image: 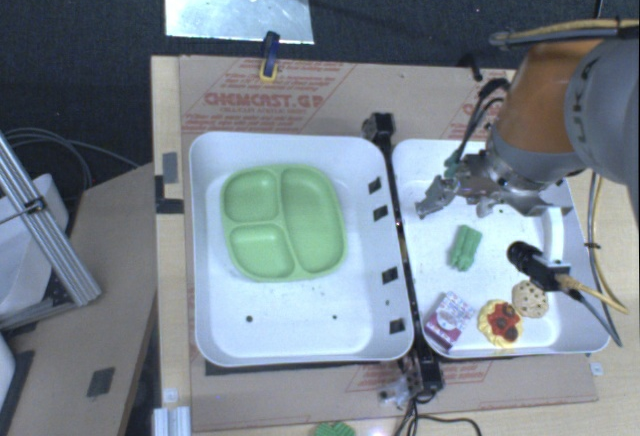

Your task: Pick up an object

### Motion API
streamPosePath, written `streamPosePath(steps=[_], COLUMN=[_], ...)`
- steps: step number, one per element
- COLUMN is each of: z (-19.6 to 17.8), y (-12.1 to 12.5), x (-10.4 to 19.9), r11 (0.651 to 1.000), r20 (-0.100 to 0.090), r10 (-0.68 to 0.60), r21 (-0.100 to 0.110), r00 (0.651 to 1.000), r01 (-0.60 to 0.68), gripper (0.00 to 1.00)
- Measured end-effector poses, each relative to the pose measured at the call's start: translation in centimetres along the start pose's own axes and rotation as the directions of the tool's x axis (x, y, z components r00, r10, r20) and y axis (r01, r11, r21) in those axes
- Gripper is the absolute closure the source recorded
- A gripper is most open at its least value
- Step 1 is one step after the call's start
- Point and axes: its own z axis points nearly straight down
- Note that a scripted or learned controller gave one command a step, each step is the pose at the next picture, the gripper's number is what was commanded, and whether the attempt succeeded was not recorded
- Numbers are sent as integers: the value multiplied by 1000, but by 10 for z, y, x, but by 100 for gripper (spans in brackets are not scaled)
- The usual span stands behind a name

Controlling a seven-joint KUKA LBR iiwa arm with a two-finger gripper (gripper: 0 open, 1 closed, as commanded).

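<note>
The gripper (437, 199) hangs empty, fingers spread, over the right bin (420, 164); a ridged, pale green block (465, 248) lies mid-bin.

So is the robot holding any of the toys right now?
No. The gripper hangs above the right bin with nothing between its fingers. The green toy lies on the bin floor, apart from it.

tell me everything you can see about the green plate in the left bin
The green plate is a pale green, plastic-looking tray with rounded corners and three compartments: two smaller ones on the left side, one long one on the right. It lies flat, right side up, on the floor of the left bin, nothing in it, nothing touching it.
</note>
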Motion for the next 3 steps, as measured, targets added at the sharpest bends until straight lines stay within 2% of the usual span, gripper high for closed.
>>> streamPosePath(steps=[3], z=[2], y=[-2], x=[6], r11=[1000], r20=[-4], r10=[-8], r21=[5], r00=[1000], r01=[8], gripper=[0])
